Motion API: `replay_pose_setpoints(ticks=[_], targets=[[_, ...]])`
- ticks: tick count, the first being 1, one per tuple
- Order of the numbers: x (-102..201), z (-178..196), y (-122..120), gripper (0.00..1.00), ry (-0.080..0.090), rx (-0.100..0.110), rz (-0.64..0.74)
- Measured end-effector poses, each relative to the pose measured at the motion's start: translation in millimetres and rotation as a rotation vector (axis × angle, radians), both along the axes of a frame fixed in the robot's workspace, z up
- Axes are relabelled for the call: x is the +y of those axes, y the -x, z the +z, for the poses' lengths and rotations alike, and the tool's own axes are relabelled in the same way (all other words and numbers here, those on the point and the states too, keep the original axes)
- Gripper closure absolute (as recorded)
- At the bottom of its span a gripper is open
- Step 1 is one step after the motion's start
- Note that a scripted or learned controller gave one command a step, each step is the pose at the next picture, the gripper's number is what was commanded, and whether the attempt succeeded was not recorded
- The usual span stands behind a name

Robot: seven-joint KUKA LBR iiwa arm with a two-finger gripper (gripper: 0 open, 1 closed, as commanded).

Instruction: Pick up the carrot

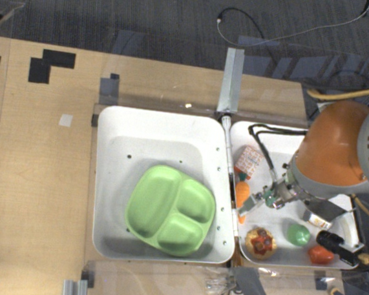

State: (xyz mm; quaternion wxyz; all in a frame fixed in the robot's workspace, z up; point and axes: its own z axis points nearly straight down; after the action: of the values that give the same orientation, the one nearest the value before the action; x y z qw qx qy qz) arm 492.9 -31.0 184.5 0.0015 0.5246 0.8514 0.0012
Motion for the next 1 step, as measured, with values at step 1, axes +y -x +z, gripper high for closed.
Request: replay_pose_setpoints(ticks=[1], targets=[[-61.9, -93.5, -6.8, 0.00, 0.004, -0.013, 0.047]])
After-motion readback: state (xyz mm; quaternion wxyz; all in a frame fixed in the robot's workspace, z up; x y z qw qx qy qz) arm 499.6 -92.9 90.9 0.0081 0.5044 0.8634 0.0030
